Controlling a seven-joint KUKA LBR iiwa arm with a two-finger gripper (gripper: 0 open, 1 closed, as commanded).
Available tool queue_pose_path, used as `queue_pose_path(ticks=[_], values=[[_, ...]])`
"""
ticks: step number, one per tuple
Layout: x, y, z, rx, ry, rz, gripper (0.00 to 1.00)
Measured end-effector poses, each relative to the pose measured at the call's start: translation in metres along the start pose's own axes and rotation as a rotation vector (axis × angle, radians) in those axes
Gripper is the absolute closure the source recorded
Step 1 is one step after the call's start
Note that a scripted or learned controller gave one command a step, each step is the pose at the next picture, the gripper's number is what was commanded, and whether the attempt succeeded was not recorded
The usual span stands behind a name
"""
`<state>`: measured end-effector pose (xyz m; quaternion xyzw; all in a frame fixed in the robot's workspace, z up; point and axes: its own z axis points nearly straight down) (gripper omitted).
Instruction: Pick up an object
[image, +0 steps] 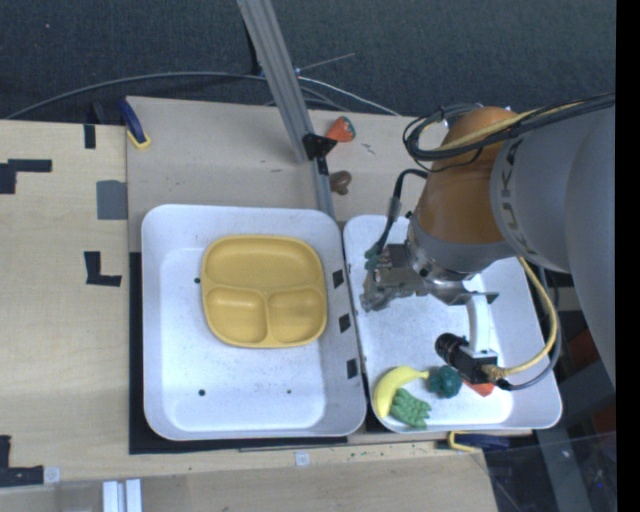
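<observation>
We see our gripper (380, 290) low in the right white bin (530, 400); we cannot tell its state. Yellow banana (392, 380) lies nearby.

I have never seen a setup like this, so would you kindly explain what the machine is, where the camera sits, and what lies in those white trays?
This is one picture, taken by a fixed camera above the bench, looking down at a slant. The big grey and orange shape is a robot arm reaching in from the right. Its gripper hangs over the right bin; I cannot tell whether it holds anything. The left bin holds a yellow divided plate. At the right bin's near edge lie a banana, a green toy, a teal piece and something red.
</observation>
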<state>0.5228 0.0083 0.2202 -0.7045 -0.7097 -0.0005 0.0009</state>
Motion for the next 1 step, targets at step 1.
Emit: queue_pose_path(ticks=[1], values=[[0.0569,0.0064,-0.0127,0.001,0.000,-0.001,1.00]])
